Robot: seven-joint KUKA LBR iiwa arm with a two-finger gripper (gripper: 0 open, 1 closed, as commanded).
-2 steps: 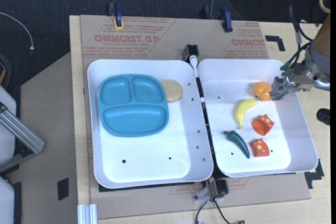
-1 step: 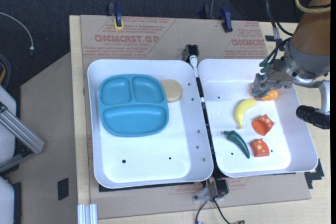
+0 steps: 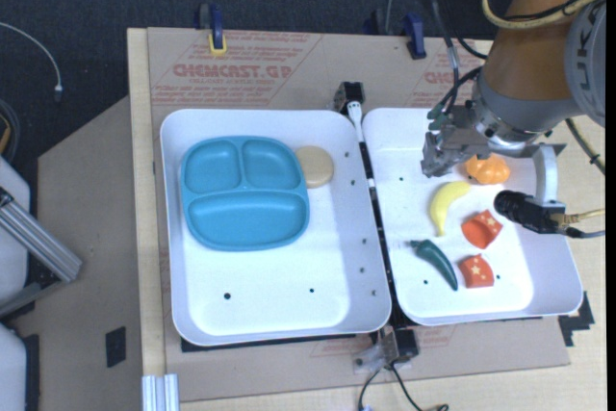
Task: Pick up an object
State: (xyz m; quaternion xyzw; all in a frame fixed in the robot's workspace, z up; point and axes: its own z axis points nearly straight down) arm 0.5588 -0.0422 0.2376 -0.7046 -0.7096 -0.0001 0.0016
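Right, over to the right-hand shallow white bin (image 3: 525, 289), and up at its far end, the dark two-finger gripper (image 3: 445, 154) hanging under the grey arm with the orange band. Spread or clenched? Impossible to tell from this slant (too dark and bunched up against the white). Just beside it on the right, close enough to be touching or nearly so, a lumpy orange plastic toy fruit (image 3: 488, 170). Just nearer the camera, a curved yellow toy banana (image 3: 448, 202) lying flat on the bin floor, apart from the gripper. Then on toward the near rim: a red blocky toy piece with pale flecks (image 3: 481, 228), a second red blocky toy piece (image 3: 478, 271) closer to the edge, and a slim dark-green toy pepper (image 3: 438, 262) lying slantwise to their left. Across in the left-hand shallow white bin (image 3: 269, 289), well apart from all that, a blue plastic plate with three compartments (image 3: 245, 191) and a round beige disc (image 3: 315, 166) tucked against the plate's right edge.
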